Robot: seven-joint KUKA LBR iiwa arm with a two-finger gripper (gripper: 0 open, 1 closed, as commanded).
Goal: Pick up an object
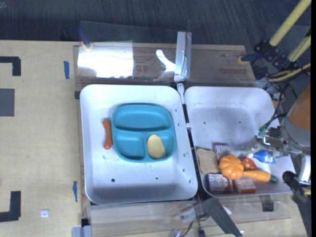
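The right bin point(227, 107) holds a cluster of toy food at its front. An orange pumpkin point(231, 166) sits in the middle, with a carrot point(256, 175) lying to its right. A slice of bread point(207, 161) is to the left, small brown-and-red blocks point(228, 183) lie in front, and a red piece point(248, 162) and a blue piece point(264, 157) sit behind the carrot. My gripper point(272, 143) hangs at the bin's right rim, just above the blue piece. Nothing shows in its grasp.
The left bin point(94, 132) carries a blue divided plate point(143, 117) with a yellow potato-like piece point(156, 146) in its front right compartment. An orange sausage point(106, 134) lies left of the plate. Yellow-and-black bars point(286, 23) stand at the back right.
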